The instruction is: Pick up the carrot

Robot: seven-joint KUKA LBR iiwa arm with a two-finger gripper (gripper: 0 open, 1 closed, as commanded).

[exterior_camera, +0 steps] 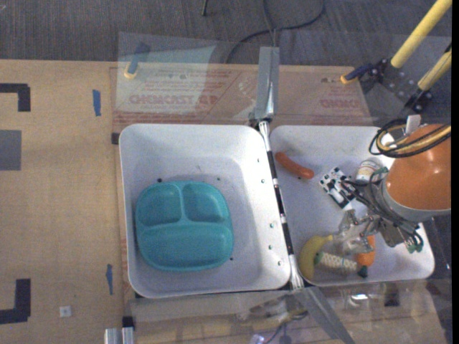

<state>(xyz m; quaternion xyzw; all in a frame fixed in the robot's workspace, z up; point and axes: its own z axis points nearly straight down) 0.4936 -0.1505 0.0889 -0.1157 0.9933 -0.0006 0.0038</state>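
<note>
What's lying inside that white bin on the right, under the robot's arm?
In the right bin I see a red sausage-like piece, a yellow round thing, an orange carrot and a small black-and-white item. The arm covers whatever lies beneath it.

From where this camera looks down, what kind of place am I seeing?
Probably a robotics lab bench set up for grasping trials. Two shallow white bins sit side by side, a grey arm with an orange band reaches in, and tape marks and loose cables surround them.
</note>
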